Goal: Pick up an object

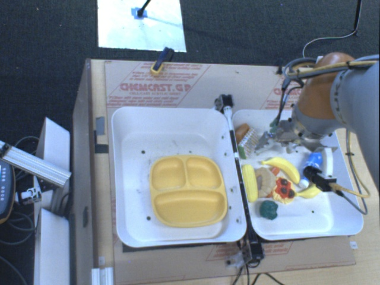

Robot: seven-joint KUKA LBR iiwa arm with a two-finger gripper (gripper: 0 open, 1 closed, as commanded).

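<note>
Arm (332,94) bends low over right bin (341,218), above banana (284,168).

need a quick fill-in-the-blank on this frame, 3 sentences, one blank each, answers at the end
1. The yellow divided plate lies in the ____ bin as the camera sees it.
2. The plate has ____ compartments.
3. The banana lies in the same bin as the dark ____ toy near that bin's front.

Missing words: left; three; green

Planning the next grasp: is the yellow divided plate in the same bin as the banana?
No, the yellow divided plate lies in the left bin; the banana is in the right bin.
</note>
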